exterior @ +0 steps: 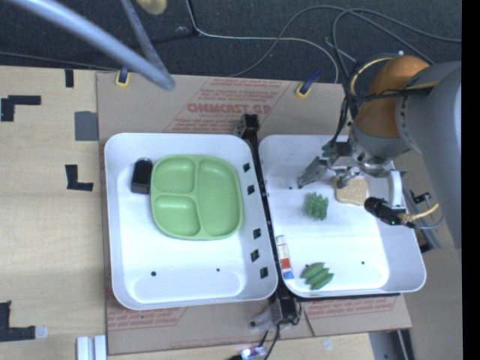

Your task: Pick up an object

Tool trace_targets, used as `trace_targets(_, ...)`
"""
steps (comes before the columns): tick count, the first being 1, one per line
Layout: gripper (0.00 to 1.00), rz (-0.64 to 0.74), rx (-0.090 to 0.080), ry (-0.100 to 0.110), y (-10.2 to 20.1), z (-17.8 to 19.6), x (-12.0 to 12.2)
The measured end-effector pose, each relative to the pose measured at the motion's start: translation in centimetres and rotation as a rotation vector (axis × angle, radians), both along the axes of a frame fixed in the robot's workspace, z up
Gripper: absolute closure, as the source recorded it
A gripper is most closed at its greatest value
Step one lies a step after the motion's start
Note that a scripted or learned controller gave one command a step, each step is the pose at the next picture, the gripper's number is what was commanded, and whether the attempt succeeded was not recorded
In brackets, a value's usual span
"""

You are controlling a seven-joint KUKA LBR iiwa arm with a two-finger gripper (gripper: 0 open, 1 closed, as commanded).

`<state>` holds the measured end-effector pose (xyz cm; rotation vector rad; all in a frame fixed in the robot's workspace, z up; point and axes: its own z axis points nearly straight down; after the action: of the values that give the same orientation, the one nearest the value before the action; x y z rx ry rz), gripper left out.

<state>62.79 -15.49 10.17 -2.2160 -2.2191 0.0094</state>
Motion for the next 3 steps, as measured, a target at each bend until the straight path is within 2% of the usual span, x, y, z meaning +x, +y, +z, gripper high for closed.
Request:
trace_targets(1, 1.0, 0.002, 0.0, -0.006, 0.1, 1.4, 0.2)
trace_targets(2, 1.0, -0.001, 0.0, -0.011, 0.3, 6.9, -0.7)
trace_targets(3, 1.0, 0.0, 0.0, -0.012, 0.1, 11.2, -0.6)
